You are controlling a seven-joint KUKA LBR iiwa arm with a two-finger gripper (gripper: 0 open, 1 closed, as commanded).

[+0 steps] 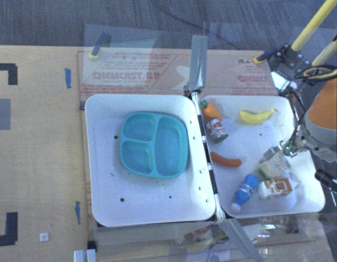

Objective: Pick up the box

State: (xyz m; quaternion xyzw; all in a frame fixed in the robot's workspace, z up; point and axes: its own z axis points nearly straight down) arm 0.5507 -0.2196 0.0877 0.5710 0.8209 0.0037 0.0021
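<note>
Looking down on a tan tabletop (37, 146) carrying two white bins side by side, with taped cardboard behind them and grey floor beyond. Holding a blue divided plate (155, 145) in the middle of the left bin (103, 108). Crowding several small things into the right bin (266, 135): a carrot (211, 111) and a can (216, 130) lying against the left wall, a banana (257, 115) near the far wall, a sausage (226, 160) lying mid-bin, a blue bottle (245, 190) tilting toward the near edge.

Lying flat near the bin's near right corner: the box (276, 188), orange and white, just right of the bottle and touching or nearly touching a checkered pack (275, 168) just behind it.

Reaching in from the right: the arm (326, 113), its orange band showing at the frame edge. Hanging low over the right side of the bin: the claw (283, 148), just behind the pack and near the box but apart from it. Gripping nothing that can be seen. Not showing clearly enough to tell whether the claw is apart or together.
</note>
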